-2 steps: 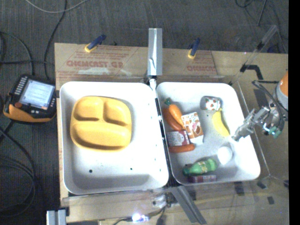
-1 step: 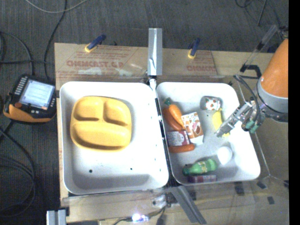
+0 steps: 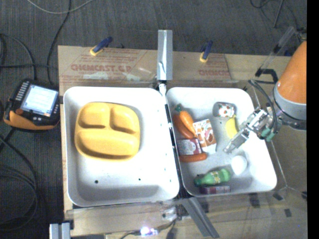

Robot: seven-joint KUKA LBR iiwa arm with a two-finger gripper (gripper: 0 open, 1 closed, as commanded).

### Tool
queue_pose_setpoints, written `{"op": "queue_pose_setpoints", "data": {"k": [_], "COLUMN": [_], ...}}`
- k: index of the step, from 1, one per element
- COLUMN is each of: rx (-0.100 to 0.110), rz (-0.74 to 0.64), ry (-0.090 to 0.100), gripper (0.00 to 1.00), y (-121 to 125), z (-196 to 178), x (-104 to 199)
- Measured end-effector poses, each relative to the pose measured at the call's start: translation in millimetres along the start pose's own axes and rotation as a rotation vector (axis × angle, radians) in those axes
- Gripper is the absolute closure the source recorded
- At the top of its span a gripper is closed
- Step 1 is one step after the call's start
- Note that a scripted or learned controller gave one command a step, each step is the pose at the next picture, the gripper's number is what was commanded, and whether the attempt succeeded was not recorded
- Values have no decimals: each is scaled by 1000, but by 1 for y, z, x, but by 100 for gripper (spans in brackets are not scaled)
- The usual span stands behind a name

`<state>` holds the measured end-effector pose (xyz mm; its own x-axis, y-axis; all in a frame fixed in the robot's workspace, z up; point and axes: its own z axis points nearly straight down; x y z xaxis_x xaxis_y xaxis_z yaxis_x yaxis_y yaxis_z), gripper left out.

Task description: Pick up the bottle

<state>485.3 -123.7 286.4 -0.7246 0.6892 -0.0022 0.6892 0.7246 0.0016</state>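
In the camera view, the bottle (image 3: 214, 176) is seen lying on its side at six o'clock in the right bin (image 3: 259, 183), untouched. The tool (image 3: 238, 141) is poised at three o'clock, nothing held between its fingers, though their spread cannot be told; approach, grasp and lift are judged entirely outstanding.

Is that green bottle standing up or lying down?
Lying down. The green bottle rests on its side along the near wall of the right bin, its length running across the view.
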Motion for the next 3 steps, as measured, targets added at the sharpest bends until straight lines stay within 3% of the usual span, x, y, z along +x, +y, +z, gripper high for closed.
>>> {"op": "queue_pose_setpoints", "data": {"k": [1,2,3], "rx": [2,-4,-5], "rz": [-87,-55,-160], "ry": [4,-6,-12], "gripper": [0,0,0], "y": [-1,52,21], "z": [161,197,196], "x": [3,-78,-10]}}
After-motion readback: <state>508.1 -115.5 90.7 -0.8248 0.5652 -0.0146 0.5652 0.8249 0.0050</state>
